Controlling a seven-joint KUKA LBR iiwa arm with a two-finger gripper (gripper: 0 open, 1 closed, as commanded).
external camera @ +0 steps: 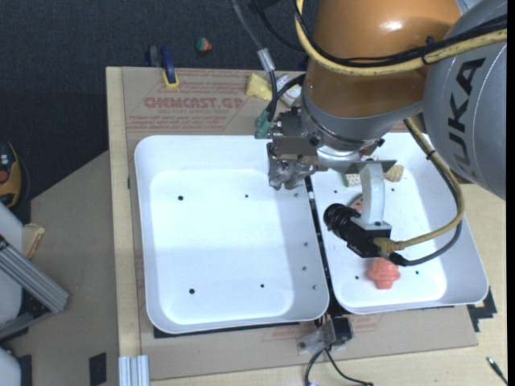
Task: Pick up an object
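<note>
- Cables [326, 352] and a small black connector lie at the near edge of the table [72, 215], just beyond the seam between the two bins.
- Left bin [217, 240] sits on a brown board; its white floor shows a few small dark dots.
- Right bin [426, 288] touches the left bin along their shared wall, which runs near to far through the middle of the view.
- Pink object [384, 273], small and lumpy, rests on the floor of the right bin toward its near side, just right of the shared wall. It lies free, with nothing gripping it.
- Black cylindrical part [352, 227] with a yellowish cable hangs from the arm just beyond the pink object, close above it but apart from it.
- Small pale scraps [392, 171] lie farther back in the right bin, partly hidden under the arm.
- Pincer [286, 175] hangs over the far end of the shared wall, at the far right corner of the left bin. Whether it is wide or narrow I cannot tell, for the dark metal parts merge together.
- Arm [378, 30], with its orange band and grey casing, covers the far right of the view.
- Board lettering [193, 103] in red runs along the far side, beyond the left bin.
- Blue and yellow clamp [169, 67] grips the board's far edge, and a small coloured item [204, 45] lies on the dark floor beyond it.
</note>
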